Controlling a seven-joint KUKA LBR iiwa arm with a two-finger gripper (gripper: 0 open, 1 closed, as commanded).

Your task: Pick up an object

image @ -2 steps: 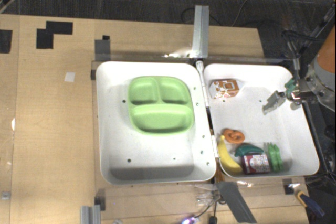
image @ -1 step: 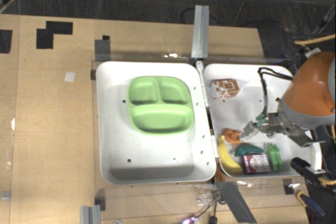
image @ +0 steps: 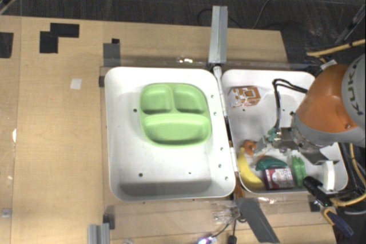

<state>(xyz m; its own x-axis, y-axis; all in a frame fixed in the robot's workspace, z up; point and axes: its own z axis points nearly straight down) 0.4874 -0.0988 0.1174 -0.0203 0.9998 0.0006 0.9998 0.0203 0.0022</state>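
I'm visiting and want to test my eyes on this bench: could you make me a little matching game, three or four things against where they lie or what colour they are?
Things:
1. divided plate
2. banana
3. orange-and-white packet
4. dark red can

Descriptions:
A. yellow, by the right bin's near left corner
B. light green, alone in the left bin
C. at the far side of the right bin
D. lying beside the banana, near the right bin's front wall

Pairs: 1-B, 2-A, 3-C, 4-D

You are looking down at a slant from one fixed camera above the bench [image: 51, 123], taking in both white bins [image: 120, 140] whole
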